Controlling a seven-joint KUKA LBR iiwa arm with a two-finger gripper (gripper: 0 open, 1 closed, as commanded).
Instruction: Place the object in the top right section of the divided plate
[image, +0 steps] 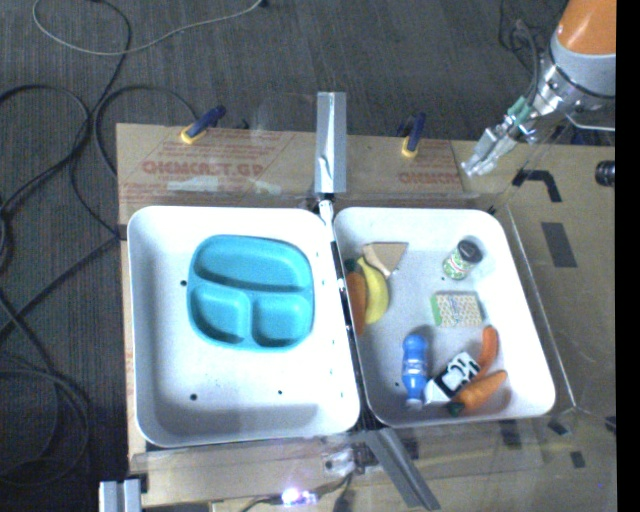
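A blue divided plate (252, 292) lies in the left white bin (160, 390), with one wide section at the far side and two smaller ones at the near side. All its sections are bare. The loose objects lie in the right bin (530, 330): a banana (376, 291), a tan wedge (386, 254), a small green-labelled jar (462, 258), a blue bottle (414, 366) and several carrots. My gripper (484, 157) hangs above the bench beyond the right bin's far right corner, open, with nothing between its fingers.
A speckled square pad (457, 308) and a black-and-white block (458, 372) also lie in the right bin. One carrot (356, 296) rests against the wall between the bins. A metal bar (330, 140) and two clamps stand behind the bins.
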